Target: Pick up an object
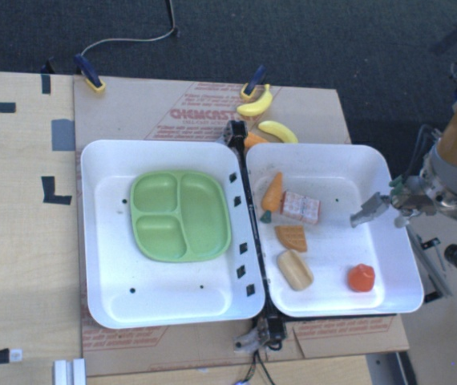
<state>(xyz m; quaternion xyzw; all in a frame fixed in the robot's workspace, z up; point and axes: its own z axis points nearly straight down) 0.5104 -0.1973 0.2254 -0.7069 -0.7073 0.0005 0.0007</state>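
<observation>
The right bin (373, 163) holds several toy foods: an orange carrot (272, 191), a pale pink-and-white block (301, 208), an orange-brown wedge (291, 237), a tan bread roll (295, 270) and a red tomato (361, 278). My gripper (384, 213) hangs over the bin's right side, above and to the right of the tomato and well right of the block. Its fingers stand apart, open, with nothing between them.
The left bin (100, 239) carries a green divided plate (180, 215). Two yellow bananas (256, 103) (277, 131) and a small orange piece (252, 141) lie on the cardboard behind the bins. A black divider with clips runs between the bins.
</observation>
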